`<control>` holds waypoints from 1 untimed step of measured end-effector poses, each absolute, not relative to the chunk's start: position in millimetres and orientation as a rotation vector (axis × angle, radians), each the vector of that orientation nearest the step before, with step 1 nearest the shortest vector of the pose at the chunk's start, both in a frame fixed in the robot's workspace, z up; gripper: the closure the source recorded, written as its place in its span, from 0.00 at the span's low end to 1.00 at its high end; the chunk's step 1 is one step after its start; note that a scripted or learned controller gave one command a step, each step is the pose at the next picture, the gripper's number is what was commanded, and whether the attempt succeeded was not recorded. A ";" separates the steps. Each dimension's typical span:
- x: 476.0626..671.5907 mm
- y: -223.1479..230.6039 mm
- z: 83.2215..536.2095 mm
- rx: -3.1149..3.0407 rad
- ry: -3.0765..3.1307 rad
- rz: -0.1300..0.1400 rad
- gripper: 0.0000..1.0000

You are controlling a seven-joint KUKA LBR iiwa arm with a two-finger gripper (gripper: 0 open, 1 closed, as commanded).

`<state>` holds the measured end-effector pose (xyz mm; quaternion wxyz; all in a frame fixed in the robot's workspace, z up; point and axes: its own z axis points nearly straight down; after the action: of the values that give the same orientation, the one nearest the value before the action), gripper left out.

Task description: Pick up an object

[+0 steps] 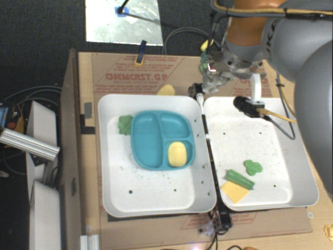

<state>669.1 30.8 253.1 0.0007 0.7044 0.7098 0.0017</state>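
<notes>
Overhead, the gripper is seen at the far end of the seam between the two bins, above the cardboard sheet that covers the bench. It is carried by the grey arm, which reaches in from the right. Nothing is seen held by the gripper. Whether the jaws are apart or together cannot be told, since they are hidden among the wrist parts.

The things that could be picked up are spread over both bins. In the left bin a teal divided plate is laid flat. A yellow rounded piece is lodged in the plate's near right compartment. A green leafy piece is found on the bin floor, touching the plate's far left edge.

In the right bin three things are gathered near the front. A small green piece is placed just beyond a long green piece. The long green piece is laid slantwise across the far edge of a yellow flat piece.

A pale yellow lump is seen on the cardboard, just behind the left bin's far rim and left of the gripper.
</notes>
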 end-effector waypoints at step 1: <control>669.3 52.8 306.7 2.211 2.227 0.010 1.00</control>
<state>669.3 52.8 306.7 0.0018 0.7044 0.7098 0.0031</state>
